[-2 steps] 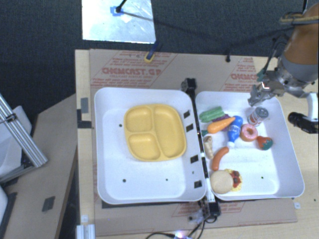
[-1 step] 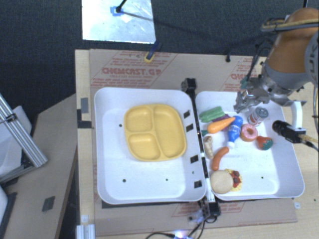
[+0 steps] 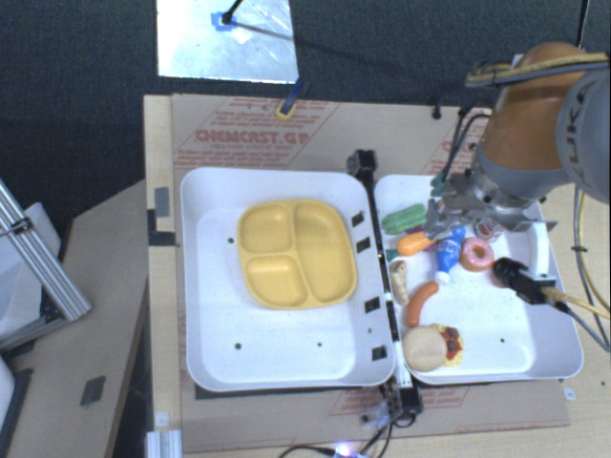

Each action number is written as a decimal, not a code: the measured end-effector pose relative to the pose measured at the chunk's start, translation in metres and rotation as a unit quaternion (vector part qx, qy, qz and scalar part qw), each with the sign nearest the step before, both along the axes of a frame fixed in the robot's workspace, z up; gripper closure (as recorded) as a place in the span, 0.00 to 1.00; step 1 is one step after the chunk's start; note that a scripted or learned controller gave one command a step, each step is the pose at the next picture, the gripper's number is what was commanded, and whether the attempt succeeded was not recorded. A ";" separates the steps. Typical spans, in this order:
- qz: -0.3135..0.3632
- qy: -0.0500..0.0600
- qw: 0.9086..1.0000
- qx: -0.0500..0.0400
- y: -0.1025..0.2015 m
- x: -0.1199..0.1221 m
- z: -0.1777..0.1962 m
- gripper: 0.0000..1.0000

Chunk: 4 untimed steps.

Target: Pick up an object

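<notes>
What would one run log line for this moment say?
end effector: low over right white bin | nearest: orange toy carrot, blue-and-white toy bottle | grasp: unconfirmed | left white bin: yellow divided plate

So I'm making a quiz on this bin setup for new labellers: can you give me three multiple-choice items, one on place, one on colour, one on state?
1. Where is the yellow tray?
A. left bin
B. right bin
C. off the bench

2. What colour is the donut?
A. green
B. pink
C. black

3. How does the tool stand?
A. far above the left bin
B. low among the toys in the right bin
C. outside both bins

Answers: 1 A, it lies flat in the left bin. 2 B, its icing is pink. 3 B, it sits by the blue bottle and carrot in the right bin.
</notes>
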<state>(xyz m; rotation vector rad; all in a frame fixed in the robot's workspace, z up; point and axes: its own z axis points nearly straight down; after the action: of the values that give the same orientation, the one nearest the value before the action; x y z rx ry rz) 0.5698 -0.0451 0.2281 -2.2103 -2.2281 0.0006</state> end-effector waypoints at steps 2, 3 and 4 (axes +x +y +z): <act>0.001 0.000 1.000 0.000 0.092 -0.052 0.000 1.00; 0.000 0.000 1.000 0.000 0.122 -0.070 -0.002 1.00; -0.004 -0.002 1.000 -0.001 0.111 -0.064 0.006 1.00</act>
<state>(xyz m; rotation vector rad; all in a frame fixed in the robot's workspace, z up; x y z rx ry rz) 0.5059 0.0660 0.2337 -2.2216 -2.2226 -0.0024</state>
